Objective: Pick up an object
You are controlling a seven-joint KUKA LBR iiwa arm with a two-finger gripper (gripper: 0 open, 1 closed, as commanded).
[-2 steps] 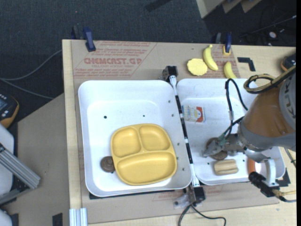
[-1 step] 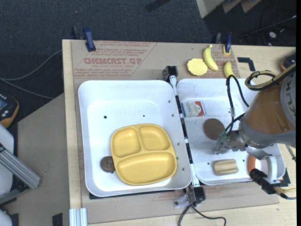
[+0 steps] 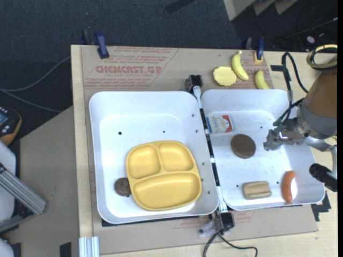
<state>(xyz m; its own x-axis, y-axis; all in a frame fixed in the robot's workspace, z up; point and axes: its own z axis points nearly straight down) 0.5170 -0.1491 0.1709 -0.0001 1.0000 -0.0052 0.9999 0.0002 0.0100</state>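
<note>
The end effector hangs over the right bin, toward its three o'clock side, and whether it is released or clenched cannot be told from this slanted look-down; nothing can be made out in its grip. By my read it is lining up for a descent, since nothing has been lifted yet.

Nearest candidate: the brown disc, lying flat at about nine o'clock from the end effector, near but apart from it. Flat and round, it sits clear of the walls, which should leave room to close on it from either side.

Further out, at about twelve o'clock from the disc, a small white carton lies tucked by the bin's left wall, a tighter spot to reach. Down at six o'clock in the bin lies a tan bread-like block, and just beside it toward the right rim an orange sausage lying lengthwise, close to the wall.

Across the divide, the left bin carries a yellow divided plate near its six o'clock end, with a small brown lump touching the plate at its nine o'clock edge.

Beyond the bins, on the table, at twelve o'clock from the right bin, rest two toy bananas and a yellow slice.
</note>
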